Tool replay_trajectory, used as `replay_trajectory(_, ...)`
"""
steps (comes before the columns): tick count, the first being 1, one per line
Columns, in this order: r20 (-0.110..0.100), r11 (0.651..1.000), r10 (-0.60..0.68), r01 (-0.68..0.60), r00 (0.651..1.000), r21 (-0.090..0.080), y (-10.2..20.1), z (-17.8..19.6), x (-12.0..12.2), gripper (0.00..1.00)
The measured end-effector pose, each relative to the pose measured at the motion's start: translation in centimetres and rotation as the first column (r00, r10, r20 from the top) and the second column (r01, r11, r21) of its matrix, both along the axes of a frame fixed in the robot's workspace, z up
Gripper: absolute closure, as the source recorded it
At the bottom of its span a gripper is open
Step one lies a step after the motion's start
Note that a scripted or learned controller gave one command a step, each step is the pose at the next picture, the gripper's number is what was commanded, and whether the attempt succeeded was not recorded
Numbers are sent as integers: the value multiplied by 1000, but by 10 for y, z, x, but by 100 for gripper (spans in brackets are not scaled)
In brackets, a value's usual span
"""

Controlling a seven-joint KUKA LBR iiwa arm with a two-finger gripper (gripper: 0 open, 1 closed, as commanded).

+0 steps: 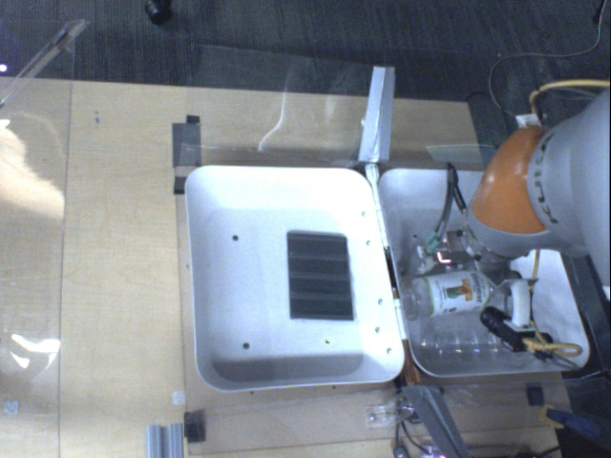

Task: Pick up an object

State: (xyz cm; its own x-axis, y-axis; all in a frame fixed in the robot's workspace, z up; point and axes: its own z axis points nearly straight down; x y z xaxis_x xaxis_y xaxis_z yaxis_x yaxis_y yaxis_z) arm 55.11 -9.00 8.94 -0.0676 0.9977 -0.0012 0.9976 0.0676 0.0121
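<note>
The pale wooden bench (pixel 105 256) carries two white bins. The left bin (pixel 215 256) holds one thing, a black ribbed rectangular pad (pixel 320 275) lying flat at its centre. The right bin (pixel 410 194) also holds one thing, a small clear bottle (pixel 449 294) with a pale label, on its side towards the bin's 6 o'clock. The gripper (pixel 442 252) hangs just at the bottle's 12 o'clock; I cannot tell whether it is open or closed, or whether it touches the bottle. Dark carpet (pixel 286 8) lies beyond the bench at 12 o'clock.
</note>
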Motion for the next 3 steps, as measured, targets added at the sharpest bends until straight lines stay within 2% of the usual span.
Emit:
replay_trajectory(1, -2, 999, 50, -50, 999, -3, -56, -1, 49, 0)
replay_trajectory(2, -1, 968, 251, -251, 968, -2, -4, 0, 50, 0)
replay_trajectory(3, -7, 988, 155, -155, 988, -1, -39, 24, 53, 0)
